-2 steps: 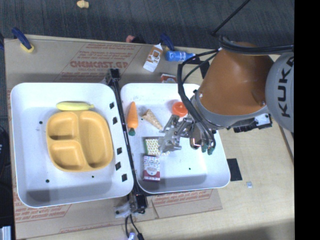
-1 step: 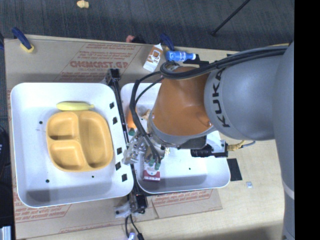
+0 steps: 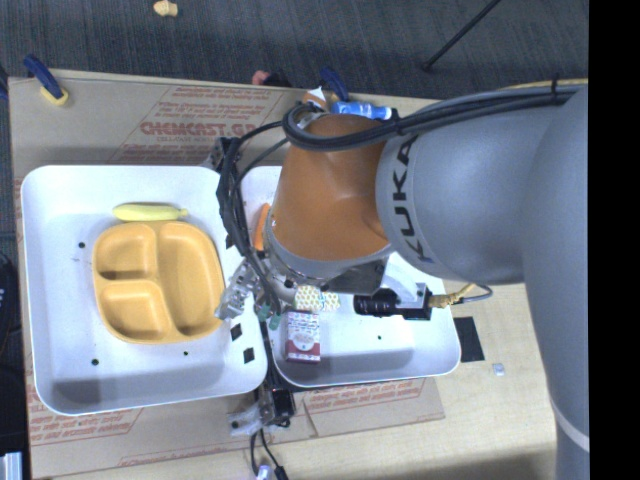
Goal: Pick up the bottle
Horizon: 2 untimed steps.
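Gripper [image 3: 243, 294] sits low over the shared rim between the left bin [image 3: 60, 388] and the right bin [image 3: 430, 353]. We can't tell if it's released or clenched, as the wrist blocks the view. Nothing is visibly held.

Bottle location is uncertain. Our best candidate is the blue-and-white thing [image 3: 358, 111] poking out behind the arm [image 3: 480, 198] at the far edge of the right bin. It's mostly hidden, so we can't confirm it.

Close to the gripper in the right bin are a red-and-white carton [image 3: 303, 336] and a spotted item [image 3: 317, 298]. An orange thing [image 3: 262, 226] lies farther back along the rim. The left bin holds a yellow divided tray [image 3: 155, 278], with a banana [image 3: 150, 211] just beyond it.

Risks we see from here:
- Wrong pick. The carton and the spotted item are the nearest things, so closing here likely grabs one of them, or nothing.
- Rim strike. The gripper is right over the bin walls, and going lower could hit or tilt a bin, or nudge the tray.
- If the blue-and-white thing is the bottle, it's well away from the gripper and beside the arm. A sweep over there could knock it off onto the tabletop [image 3: 500, 398].
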Each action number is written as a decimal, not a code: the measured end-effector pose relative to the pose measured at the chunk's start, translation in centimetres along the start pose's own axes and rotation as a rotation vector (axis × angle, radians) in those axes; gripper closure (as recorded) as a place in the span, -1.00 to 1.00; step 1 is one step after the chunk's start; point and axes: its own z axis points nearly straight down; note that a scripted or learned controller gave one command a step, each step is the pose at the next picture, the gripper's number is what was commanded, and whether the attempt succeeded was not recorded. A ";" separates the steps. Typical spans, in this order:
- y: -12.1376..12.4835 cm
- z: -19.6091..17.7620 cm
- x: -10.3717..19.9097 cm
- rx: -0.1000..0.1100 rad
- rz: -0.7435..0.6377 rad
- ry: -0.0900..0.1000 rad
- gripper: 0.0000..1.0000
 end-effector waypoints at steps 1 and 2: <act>8.5 -3.2 5.0 0.000 -0.225 -0.001 1.00; 8.2 -0.4 4.9 0.001 -0.404 0.001 1.00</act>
